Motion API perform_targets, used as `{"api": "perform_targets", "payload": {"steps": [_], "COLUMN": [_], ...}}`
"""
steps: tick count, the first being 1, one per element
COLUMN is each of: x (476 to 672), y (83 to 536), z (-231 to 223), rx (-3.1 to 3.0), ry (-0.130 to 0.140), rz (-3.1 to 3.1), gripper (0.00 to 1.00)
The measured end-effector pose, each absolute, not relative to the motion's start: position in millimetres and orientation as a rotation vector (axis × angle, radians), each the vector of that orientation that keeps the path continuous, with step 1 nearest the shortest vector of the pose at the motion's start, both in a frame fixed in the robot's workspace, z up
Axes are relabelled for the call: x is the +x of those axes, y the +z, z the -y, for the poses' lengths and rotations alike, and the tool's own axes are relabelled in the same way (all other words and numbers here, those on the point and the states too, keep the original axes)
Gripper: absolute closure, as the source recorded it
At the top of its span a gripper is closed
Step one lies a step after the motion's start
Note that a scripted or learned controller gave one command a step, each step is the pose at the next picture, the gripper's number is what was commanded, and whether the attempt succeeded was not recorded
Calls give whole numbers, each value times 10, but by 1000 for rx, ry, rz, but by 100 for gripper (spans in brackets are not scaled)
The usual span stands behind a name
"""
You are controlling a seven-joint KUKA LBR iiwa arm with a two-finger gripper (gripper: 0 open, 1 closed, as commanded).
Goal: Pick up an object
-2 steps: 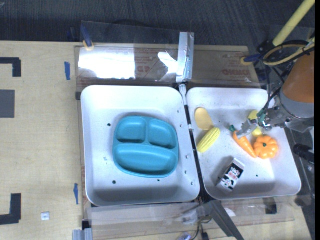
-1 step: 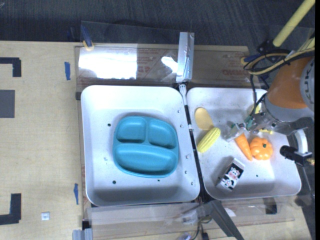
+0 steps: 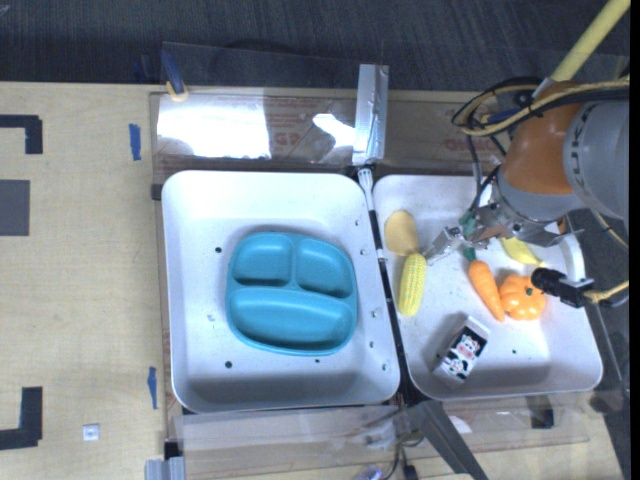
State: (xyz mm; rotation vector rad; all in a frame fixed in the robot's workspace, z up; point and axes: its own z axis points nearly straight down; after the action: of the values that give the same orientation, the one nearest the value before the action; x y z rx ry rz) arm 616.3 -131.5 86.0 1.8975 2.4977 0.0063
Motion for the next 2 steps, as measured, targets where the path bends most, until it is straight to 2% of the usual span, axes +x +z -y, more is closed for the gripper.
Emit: {"api": "perform_targets", "payload": {"steps": [1,2], "x": [5613,5639], "y": [866,976], "z": [1459,1460], "rx": [2027,2022], "ry": [3,8], "rz": [-2398,-2394], "gripper": [0,100]}}
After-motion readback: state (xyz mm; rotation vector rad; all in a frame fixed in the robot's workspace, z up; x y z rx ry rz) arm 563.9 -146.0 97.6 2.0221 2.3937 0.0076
